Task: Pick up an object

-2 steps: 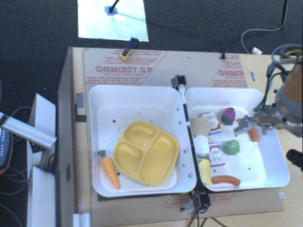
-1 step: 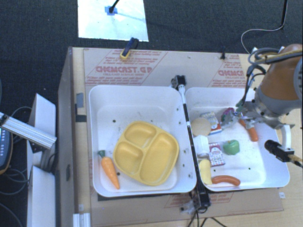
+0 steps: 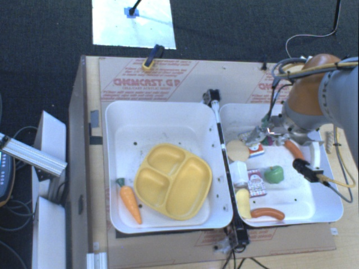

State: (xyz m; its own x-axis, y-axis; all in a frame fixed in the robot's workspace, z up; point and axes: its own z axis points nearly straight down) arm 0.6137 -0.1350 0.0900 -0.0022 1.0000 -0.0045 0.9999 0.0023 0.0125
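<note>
hovering low over the right bin (image 3: 331, 209), metal gripper (image 3: 259, 135), finger state impossible to tell. just below it, a round pale bun (image 3: 237, 150), glossy green pepper (image 3: 274, 174), smooth sausage (image 3: 267, 213). in the left bin (image 3: 120, 119), moulded yellow tray (image 3: 174, 181), tapered carrot (image 3: 130, 203).

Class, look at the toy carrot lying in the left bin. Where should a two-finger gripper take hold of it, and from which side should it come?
Grip the carrot across its thick orange body, just below the green top, coming straight down from above. It lies flat on the bin floor with bare floor on its left. The yellow divided plate sits close on its right, so the fingers probably fit best closing across its width at the wider upper half.
</note>
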